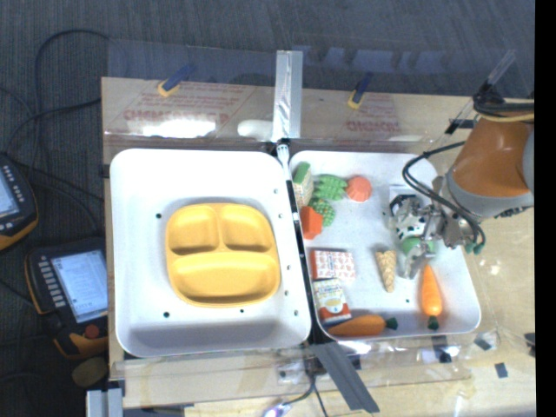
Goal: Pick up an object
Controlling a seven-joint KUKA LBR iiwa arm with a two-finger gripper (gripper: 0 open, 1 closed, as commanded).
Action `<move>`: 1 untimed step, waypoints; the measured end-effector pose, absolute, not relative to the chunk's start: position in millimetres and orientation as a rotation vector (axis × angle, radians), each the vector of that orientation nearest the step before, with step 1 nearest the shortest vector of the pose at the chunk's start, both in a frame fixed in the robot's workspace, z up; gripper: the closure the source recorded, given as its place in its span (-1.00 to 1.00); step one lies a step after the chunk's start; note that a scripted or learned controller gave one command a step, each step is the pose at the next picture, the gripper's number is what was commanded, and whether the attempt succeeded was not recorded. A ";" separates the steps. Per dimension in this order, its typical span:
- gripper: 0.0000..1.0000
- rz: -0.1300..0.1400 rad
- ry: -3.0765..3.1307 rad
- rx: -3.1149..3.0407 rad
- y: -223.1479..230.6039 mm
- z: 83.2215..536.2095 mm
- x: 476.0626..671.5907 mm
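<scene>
- Reaching in from the right, my gripper (415, 229) hangs low over the right bin (460, 320), in its right half; I cannot tell how it is set.
- Just near of the gripper, an orange carrot (430, 292) lies on the bin floor, its green tip toward the near wall.
- Just left of that carrot, a pale cone-shaped piece (387, 268) lies on the floor, close to the gripper.
- Along the near wall, a second carrot (358, 325) lies sideways, with a small printed packet (330, 300) touching it on the far side.
- A red-and-white box (333, 264) sits just far of the packet.
- At the far left of this bin, green toy vegetables (326, 190) lie beside an orange round piece (359, 188); a red piece (311, 221) sits near of them against the wall.
- In the left bin (139, 181), a yellow divided plate (222, 252) lies flat in the middle.
- Both bins rest side by side on the table (512, 302).
</scene>
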State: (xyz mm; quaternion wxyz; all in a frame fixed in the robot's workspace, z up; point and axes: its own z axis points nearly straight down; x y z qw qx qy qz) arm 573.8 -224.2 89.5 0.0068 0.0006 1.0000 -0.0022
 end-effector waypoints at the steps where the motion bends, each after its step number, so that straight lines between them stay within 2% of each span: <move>1: -1.00 0.002 3.123 0.132 -220.3 90.2 499.9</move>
